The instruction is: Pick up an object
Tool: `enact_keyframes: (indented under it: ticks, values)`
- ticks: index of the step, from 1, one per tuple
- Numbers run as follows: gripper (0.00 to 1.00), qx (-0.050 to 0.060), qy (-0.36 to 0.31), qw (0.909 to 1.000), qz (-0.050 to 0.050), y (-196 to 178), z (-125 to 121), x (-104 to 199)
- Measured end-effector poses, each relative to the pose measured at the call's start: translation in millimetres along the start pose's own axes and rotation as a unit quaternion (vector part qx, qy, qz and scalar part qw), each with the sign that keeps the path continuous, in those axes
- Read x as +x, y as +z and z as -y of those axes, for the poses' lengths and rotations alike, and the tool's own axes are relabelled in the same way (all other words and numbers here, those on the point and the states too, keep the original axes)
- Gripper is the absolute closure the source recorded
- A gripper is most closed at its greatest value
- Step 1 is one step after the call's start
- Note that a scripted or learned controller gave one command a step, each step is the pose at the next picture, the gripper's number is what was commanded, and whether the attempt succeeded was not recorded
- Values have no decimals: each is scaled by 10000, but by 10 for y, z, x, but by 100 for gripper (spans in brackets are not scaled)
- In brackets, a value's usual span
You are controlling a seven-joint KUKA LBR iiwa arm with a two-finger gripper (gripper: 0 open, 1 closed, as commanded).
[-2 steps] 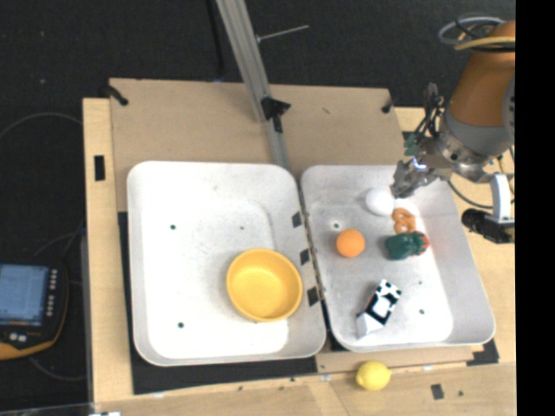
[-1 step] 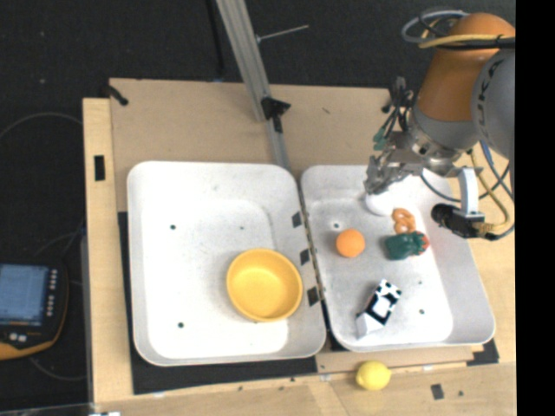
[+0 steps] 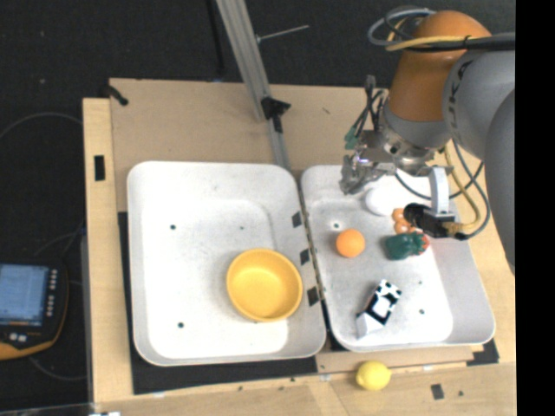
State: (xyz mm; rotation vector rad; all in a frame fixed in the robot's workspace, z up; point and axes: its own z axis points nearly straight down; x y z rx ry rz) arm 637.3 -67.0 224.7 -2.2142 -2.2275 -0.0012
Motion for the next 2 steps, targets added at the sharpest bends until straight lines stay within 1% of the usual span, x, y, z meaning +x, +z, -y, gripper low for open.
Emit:
enact_keyframes:
  ticks: [1,2]
  values:
    - [100,2,-1,10000,1,49,31,476]
    - [100,8,-11,10000,-8,11,107,1095]
